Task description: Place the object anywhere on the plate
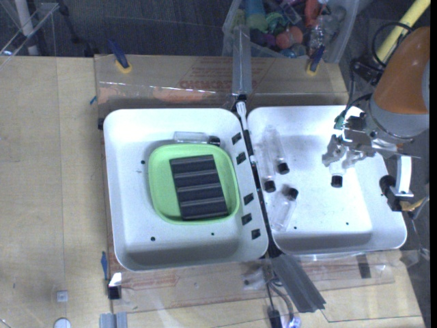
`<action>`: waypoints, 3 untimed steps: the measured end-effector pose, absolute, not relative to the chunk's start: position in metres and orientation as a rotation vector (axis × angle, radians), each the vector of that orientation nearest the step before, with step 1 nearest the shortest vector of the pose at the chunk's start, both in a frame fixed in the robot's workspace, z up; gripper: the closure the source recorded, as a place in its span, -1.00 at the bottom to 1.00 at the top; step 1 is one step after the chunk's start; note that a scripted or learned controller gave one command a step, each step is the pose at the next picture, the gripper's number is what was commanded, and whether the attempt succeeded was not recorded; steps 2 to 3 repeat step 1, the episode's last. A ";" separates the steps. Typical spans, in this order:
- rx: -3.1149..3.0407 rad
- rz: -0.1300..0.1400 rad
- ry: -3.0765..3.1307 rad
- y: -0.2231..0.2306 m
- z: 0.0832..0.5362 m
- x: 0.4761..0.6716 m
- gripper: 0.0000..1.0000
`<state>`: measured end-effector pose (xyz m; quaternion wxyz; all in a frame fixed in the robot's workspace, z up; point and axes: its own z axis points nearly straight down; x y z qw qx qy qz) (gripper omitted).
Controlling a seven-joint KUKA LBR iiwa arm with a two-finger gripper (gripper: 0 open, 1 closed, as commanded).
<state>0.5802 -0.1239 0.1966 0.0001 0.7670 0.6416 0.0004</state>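
A light green square plate [158, 183] lies in the left bin [123, 203], and a black ridged rectangular block [199, 186] rests on its middle. In the right bin [355, 231] lie small black pieces [291, 193], some joined to clear tube-like parts [272, 144], near the bin's left side. One more small black piece [336, 180] sits further right. My gripper [343, 161] hovers over the right bin's upper right area, just above that piece. Its fingers stand apart, open, with nothing between them.
A divider with black clips [246, 176] separates the two bins. A clear box of colourful toys [287, 12] stands behind the bins. The arm's grey and orange body [406, 80] covers the right bin's far right corner. Cables lie at the front [280, 306].
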 end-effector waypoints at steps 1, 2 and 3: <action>2.410 0.002 2.015 -0.124 0.197 0.580 -1.00; 2.410 0.002 2.015 -0.124 0.197 0.580 -1.00; 2.410 0.002 2.015 -0.124 0.197 0.580 -1.00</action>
